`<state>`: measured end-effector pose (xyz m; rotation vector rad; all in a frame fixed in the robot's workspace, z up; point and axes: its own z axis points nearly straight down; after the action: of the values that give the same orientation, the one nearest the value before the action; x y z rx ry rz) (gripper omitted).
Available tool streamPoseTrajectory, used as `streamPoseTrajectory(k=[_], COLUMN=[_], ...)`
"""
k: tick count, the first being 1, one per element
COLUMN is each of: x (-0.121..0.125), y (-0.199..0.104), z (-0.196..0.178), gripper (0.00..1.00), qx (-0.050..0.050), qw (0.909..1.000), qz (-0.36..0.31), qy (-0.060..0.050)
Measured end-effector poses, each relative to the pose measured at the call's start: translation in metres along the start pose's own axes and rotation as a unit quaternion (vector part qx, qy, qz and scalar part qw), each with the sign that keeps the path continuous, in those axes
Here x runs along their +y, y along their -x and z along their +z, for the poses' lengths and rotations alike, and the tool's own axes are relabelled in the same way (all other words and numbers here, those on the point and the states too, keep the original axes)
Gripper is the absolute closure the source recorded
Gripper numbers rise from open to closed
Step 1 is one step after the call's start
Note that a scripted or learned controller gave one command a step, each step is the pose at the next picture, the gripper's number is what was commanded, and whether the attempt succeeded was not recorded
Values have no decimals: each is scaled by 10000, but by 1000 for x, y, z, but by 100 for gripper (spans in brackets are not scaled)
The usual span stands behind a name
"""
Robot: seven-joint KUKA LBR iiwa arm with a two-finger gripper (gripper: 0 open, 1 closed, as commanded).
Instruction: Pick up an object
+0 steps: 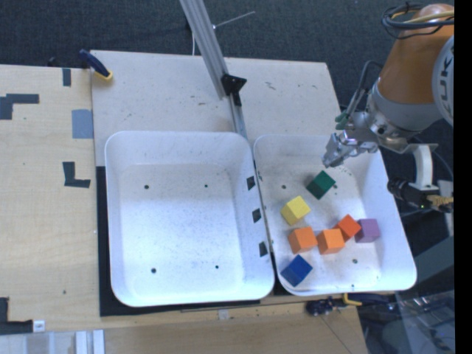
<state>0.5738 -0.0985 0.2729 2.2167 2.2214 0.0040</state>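
My gripper (333,155) hangs over the right bin's (383,271) far end, just above the green block (321,185); finger state, cannot tell from here. That block: small, matte, tilted on the speckled white floor. Nearby lie yellow (295,209), orange (302,238), blue (296,270) and purple (368,230) cubes, all hard-edged.

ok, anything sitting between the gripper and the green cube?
Nothing visible. The gripper hangs just up-right of the green cube in the right bin; the yellow cube lies on its far side.
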Motion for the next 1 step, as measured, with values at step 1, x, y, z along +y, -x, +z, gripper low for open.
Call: streamPoseTrajectory(k=[1], x=[1], y=[0], z=[-20], gripper=[100], qx=[2], qw=[10000], qz=[1], qy=[-16])
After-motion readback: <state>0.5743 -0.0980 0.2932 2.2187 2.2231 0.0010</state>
